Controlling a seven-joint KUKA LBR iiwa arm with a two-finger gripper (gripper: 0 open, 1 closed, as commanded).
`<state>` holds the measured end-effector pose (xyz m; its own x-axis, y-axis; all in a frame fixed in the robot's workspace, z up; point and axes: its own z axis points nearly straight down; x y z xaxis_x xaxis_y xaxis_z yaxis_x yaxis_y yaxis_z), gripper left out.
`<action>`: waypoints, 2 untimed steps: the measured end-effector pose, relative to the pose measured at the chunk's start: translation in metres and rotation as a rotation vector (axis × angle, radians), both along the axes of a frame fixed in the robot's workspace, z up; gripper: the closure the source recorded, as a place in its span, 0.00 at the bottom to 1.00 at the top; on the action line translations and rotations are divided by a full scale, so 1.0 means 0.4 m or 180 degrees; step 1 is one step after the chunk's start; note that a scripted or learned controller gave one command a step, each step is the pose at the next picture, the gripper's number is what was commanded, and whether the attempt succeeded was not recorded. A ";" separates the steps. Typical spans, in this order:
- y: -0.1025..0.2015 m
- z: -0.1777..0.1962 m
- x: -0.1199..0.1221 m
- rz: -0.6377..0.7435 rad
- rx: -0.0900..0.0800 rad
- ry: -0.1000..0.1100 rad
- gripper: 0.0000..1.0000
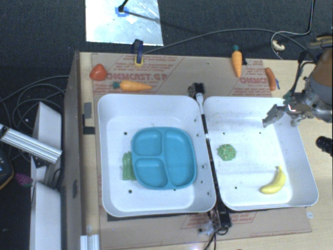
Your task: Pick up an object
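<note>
Over in the right shallow white bin (299, 155), a curved yellow plastic banana (274, 182) lies near the bin's front right corner, tips turned up toward the back. Beside it, toward the bin's left wall, sits a small bumpy green cluster, something like a toy broccoli head (226, 151). Two loose objects in that bin, well apart from each other.

The left shallow white bin (112, 139) carries one light blue plastic plate with three compartments (164, 158), set in the middle, and one green ridged strip (127, 165) touching the plate's left edge.

Along the back edge of the cardboard-covered bench (171, 69), count them: three orange toy carrots, one lying flat at the left (132, 86), one upright with a green top at the centre right (237, 61), one slimmer and redder further right (270, 78). One red-orange rounded toy (98, 72) rests at the back left corner.

The grey arm comes in from the right, its two-finger gripper (272, 116) angled down and leftward above the right bin's back right corner. The fingers look slightly parted with nothing between them, far from banana and green cluster.
</note>
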<state>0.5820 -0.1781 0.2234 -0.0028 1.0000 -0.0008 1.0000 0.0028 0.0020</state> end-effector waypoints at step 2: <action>0.230 -0.274 -0.019 0.0003 0.0004 0.0010 0.00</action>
